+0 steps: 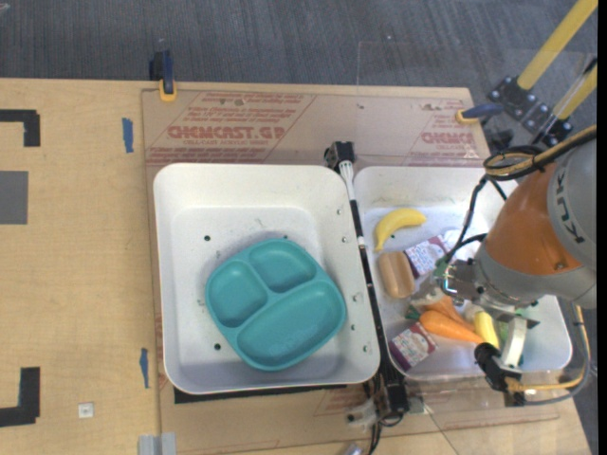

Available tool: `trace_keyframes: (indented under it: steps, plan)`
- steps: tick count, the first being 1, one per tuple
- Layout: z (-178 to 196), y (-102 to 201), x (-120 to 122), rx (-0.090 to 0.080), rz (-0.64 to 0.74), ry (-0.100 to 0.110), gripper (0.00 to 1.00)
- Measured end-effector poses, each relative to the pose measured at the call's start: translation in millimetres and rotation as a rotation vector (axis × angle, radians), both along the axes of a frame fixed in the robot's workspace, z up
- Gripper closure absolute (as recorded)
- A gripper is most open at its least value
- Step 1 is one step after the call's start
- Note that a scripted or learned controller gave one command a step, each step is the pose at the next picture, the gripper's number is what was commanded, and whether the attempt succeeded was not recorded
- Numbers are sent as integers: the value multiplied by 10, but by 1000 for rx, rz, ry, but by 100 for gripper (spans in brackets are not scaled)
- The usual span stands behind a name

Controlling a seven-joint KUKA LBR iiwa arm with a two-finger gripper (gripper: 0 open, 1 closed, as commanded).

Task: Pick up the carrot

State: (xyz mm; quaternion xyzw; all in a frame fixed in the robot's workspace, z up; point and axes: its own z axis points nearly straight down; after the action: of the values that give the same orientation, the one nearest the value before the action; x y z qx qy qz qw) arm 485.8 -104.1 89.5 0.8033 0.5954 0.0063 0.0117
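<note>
Teal divided plate (275,302) is seen in the left bin (180,254). In the right bin (560,349), a banana (398,223) lies above a bread roll (395,273); the carrot (450,325) lies beside the arm's hand (469,297), whose state cannot be told.

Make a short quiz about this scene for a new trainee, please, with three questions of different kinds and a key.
1. True or false: the carrot lies in the left bin.
2. Which thing is in the left bin? A) banana B) teal divided plate C) carrot
3. Fill in: the banana lies toward the ____ end of the right bin.

Key: 1 false, it lies in the right bin beside the gripper. 2 B, teal plate. 3 far.
</note>
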Motion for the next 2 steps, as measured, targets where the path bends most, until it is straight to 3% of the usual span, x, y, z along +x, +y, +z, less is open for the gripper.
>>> trace_keyframes:
  steps: [1,2]
  plan:
    - [-1,50,-22,-3,70,8,0]
    - [1,95,-5,3,-112,0,0]
